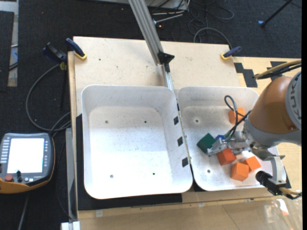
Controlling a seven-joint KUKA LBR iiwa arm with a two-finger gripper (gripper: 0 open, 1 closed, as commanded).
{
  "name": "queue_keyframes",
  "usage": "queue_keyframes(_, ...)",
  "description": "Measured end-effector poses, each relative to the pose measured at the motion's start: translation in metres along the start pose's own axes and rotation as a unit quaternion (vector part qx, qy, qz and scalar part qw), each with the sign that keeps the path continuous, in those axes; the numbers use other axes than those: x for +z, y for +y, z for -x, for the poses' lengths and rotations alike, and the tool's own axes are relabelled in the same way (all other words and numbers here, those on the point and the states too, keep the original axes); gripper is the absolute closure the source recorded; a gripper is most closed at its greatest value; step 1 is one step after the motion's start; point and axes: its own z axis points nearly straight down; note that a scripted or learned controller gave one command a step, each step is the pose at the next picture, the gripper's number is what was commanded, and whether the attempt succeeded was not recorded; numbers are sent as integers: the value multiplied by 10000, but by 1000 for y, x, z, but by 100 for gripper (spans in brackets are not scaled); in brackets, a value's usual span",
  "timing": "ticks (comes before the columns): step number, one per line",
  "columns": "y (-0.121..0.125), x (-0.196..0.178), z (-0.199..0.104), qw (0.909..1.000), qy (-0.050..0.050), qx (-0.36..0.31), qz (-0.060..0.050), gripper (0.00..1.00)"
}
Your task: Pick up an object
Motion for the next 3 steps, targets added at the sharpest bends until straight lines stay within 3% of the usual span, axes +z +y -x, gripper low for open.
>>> queue_keyframes(1, 1, -9, -1, 10000, 1, -6, 15, 100)
queue_keyframes(2, 59, -105, 22, 10000, -2, -26, -2, 100)
queue_keyframes(3, 125, -163, 40, 10000, -1, -33, -5, 100)
